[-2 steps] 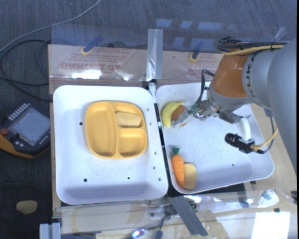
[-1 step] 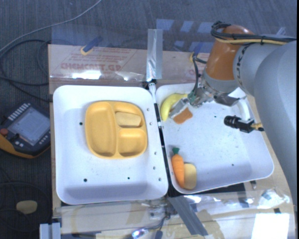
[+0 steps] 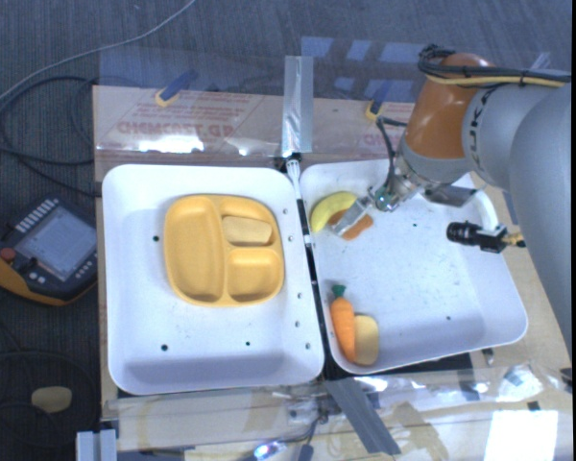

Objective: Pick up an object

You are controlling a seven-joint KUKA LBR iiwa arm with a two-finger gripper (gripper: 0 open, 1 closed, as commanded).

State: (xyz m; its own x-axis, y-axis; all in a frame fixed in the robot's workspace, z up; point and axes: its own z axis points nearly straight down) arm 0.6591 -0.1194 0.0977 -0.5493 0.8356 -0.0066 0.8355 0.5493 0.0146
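Grey carpet, two white bins (image 3: 418, 349) | gripper (image 3: 382, 200) opening can't tell, beside banana (image 3: 328, 207) (toy, probably light, slick) | grab its middle | carrot (image 3: 343, 323) near front wall

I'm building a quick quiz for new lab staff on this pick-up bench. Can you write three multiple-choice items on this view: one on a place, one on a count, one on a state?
1. Where is the yellow divided tray?
A. In the left bin
B. In the right bin
C. On the floor

2. How many carrots are in the right bin?
A. None
B. One
C. Three

3. How does the banana lie?
A. Alone in the bin's middle
B. Against the bin's left wall, next to an orange piece, with the gripper beside them
C. On the divided tray

Answers:
1 A: the tray sits inside the left bin.
2 B: a single carrot lies near the front left corner, beside a pale yellow piece.
3 B: the banana lies by the left wall, with the orange piece and the gripper right beside it.
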